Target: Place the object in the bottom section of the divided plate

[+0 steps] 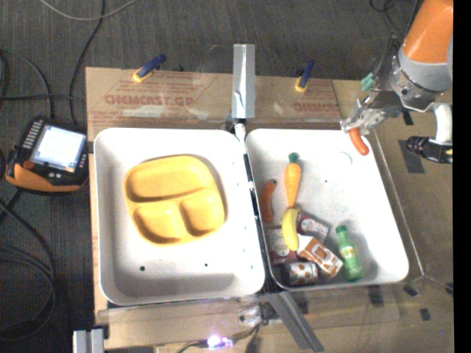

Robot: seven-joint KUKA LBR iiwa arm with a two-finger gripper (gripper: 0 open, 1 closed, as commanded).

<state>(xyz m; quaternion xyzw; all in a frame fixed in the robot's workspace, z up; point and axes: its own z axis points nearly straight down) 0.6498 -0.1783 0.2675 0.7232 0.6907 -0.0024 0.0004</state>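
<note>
Grey arm [427, 43] at upper right, hand [358, 127] lowered.

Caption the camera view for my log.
Hand holds small orange sausage over right bin; yellow divided plate waits left.

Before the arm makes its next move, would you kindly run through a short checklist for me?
1. Object in the gripper: ok, a small orange-red sausage-like item hangs at its fingertips.
2. Grip secure: cannot tell.
3. Gripper over the yellow divided plate: not ok, it is at the right bin's top right corner.
4. Plate's sections free: ok.
5. Plate lying flat in the left bin: ok.
</note>
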